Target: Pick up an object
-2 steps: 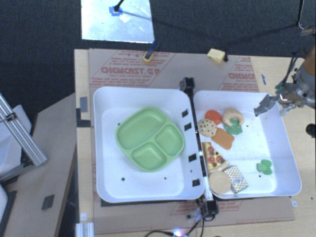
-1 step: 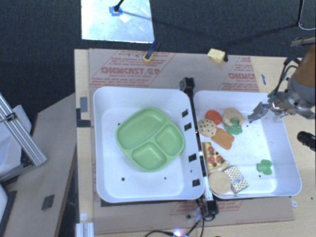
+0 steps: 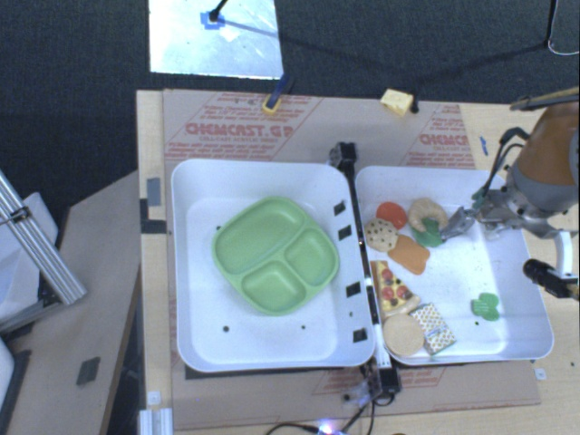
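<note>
Over the right bin (image 3: 530, 333), the fingers (image 3: 450, 226) seemingly touch a green toy (image 3: 430, 236).

Even, diffuse overhead illumination; overall exposure moderately bright. The two white bins (image 3: 272, 352) are the brightest surfaces and approach overexposure, with little surface detail along their rims. A reflective metal sheet (image 3: 215, 25) at the far left shows mottled glare. The dark floor covering (image 3: 408, 25) at the far side is underexposed and grainy. Shadows are soft and short: a faint one lies under the green divided plate (image 3: 276, 254), and another beneath the arm (image 3: 544, 166) at the right. Focus is moderate throughout; small toy foods in the right bin appear slightly soft, with visible compression noise. Straight bench edges show slight bowing toward the frame margins.
</note>
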Robot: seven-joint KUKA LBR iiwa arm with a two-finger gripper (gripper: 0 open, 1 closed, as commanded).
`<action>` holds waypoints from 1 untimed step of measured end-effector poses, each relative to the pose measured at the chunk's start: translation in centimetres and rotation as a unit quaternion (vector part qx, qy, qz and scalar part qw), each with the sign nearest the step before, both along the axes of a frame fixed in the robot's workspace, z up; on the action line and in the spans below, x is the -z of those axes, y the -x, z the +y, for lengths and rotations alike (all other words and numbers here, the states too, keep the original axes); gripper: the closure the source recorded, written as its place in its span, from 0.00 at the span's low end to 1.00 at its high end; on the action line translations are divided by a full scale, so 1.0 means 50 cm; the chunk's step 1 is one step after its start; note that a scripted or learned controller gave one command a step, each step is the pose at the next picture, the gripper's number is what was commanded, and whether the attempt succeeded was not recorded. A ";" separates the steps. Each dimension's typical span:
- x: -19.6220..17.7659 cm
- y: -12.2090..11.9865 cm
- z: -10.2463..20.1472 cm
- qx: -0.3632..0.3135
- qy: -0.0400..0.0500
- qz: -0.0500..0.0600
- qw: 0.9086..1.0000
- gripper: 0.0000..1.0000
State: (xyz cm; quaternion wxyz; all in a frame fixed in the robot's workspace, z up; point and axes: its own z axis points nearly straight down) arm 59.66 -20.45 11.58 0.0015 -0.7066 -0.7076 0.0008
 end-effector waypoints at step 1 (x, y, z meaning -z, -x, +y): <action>0.065 -0.001 0.002 0.000 0.001 -0.002 1.000 0.00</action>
